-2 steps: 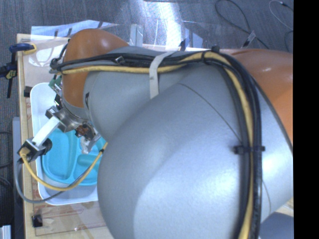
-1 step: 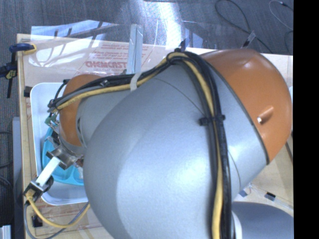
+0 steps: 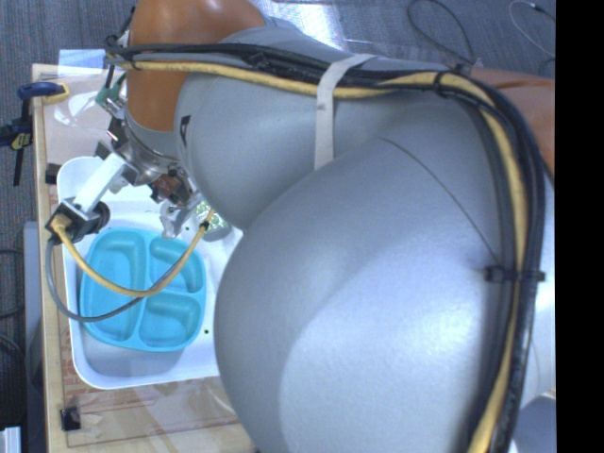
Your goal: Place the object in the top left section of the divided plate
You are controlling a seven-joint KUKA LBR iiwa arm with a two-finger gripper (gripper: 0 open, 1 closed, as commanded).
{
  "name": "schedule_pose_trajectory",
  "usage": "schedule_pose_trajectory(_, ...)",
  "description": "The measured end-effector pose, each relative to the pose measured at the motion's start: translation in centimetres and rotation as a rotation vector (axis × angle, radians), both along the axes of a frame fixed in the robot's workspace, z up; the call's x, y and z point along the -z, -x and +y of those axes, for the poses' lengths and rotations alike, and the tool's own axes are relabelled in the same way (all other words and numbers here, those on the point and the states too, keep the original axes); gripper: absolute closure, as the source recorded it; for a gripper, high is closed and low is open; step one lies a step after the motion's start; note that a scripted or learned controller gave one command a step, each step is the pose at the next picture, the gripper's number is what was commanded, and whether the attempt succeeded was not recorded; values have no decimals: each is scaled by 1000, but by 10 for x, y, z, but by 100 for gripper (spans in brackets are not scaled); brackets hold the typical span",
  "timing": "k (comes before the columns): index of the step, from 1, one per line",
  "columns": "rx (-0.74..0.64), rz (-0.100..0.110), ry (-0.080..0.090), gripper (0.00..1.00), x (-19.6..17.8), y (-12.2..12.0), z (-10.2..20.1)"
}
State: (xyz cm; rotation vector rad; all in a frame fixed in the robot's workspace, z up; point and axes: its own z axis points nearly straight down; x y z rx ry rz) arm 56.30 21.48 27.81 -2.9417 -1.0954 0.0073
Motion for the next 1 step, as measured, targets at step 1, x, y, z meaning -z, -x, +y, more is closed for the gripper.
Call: schedule_pose_trajectory(1, 13, 3, 1, 0, 157, 28, 5)
